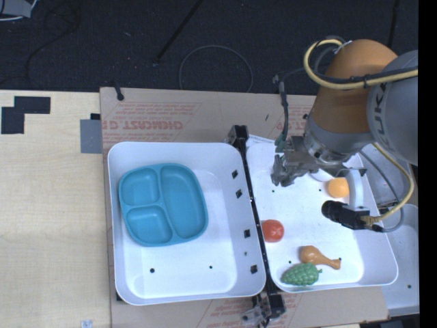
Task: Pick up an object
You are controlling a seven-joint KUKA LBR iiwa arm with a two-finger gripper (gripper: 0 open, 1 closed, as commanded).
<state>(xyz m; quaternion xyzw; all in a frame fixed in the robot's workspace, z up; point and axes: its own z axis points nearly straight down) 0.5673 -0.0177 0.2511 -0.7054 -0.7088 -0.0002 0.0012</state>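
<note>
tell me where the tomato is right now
The tomato lies in the right bin, close to its left wall beside the divider between the bins, up and left of the chicken leg and green grapes.

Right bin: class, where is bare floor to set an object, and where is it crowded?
In the right bin, bare floor lies between the tomato and the orange ball. The near edge is crowded: chicken leg beside green grapes. The gripper occupies the far-left part.

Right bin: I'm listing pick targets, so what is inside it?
In the right bin: a red tomato, a brown drumstick, green grapes and an orange fruit, part covered. The arm hides the bin's far corner.
</note>
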